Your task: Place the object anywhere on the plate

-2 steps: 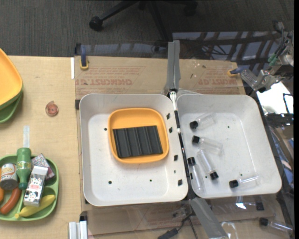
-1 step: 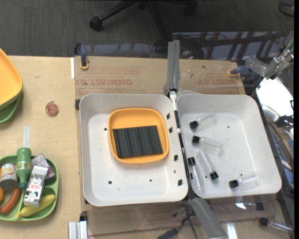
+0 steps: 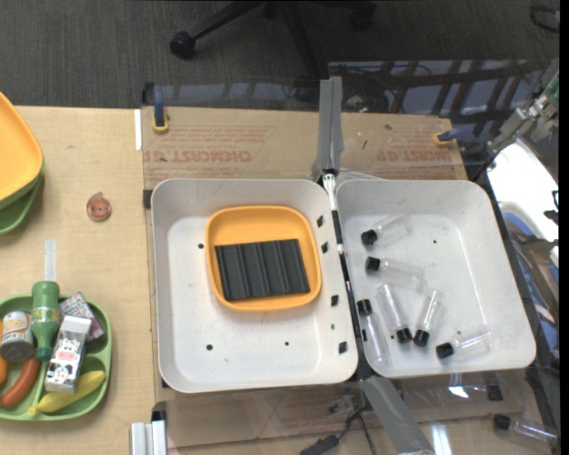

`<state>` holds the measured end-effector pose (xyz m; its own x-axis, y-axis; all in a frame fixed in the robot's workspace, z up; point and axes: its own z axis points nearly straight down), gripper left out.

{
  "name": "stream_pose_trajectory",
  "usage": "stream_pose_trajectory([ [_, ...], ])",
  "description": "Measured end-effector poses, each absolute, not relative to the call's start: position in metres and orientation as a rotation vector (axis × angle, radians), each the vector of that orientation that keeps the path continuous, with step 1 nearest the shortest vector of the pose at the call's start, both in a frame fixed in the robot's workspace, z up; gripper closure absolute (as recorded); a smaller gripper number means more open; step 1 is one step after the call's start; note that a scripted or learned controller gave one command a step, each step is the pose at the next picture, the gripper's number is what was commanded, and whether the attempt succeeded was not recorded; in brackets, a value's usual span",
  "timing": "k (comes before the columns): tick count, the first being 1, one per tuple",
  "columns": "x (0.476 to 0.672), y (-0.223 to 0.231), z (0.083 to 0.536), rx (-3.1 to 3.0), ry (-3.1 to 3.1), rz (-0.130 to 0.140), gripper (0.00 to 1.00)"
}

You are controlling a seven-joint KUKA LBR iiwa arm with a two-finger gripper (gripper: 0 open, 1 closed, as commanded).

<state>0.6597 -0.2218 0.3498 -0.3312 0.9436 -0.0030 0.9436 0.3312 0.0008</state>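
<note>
Two shallow white bins sit side by side on brown cardboard (image 3: 240,142) printed with red lettering, the left bin (image 3: 178,338) touching the right bin (image 3: 498,222) along a shared middle edge. Grey carpet and the wheeled foot of an office chair (image 3: 222,22) lie beyond the bench. A pale wooden table (image 3: 89,151) adjoins the cardboard at the far left, bearing a green dish (image 3: 98,373) of toy food and a small pink object (image 3: 99,207).

What looks like the gripper (image 3: 538,105) shows at the upper right edge, outside the bins; it is partly cut off and blurred against clutter, and whether it is open or closed cannot be told. Nothing can be seen held in it.

Well apart from the gripper, below and to its left, about six clear vials (image 3: 392,307) with black caps lie scattered on their sides in the right bin, pointing in different directions. Their transparent bodies fade into the white floor, so the exact count is uncertain.

Farther left of the gripper, the orange plate (image 3: 222,227) rests in the left bin, rounded-square, with a dark ribbed rectangle (image 3: 263,269) lying across its middle.
</note>
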Motion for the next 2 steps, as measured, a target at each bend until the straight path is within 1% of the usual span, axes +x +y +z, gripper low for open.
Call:
stream_pose_trajectory([
  [1,0.660,-0.222,0.410,1.309,2.852,-0.001,0.00],
  [2,0.653,-0.222,0.442,0.976,2.981,-0.001,0.00],
])
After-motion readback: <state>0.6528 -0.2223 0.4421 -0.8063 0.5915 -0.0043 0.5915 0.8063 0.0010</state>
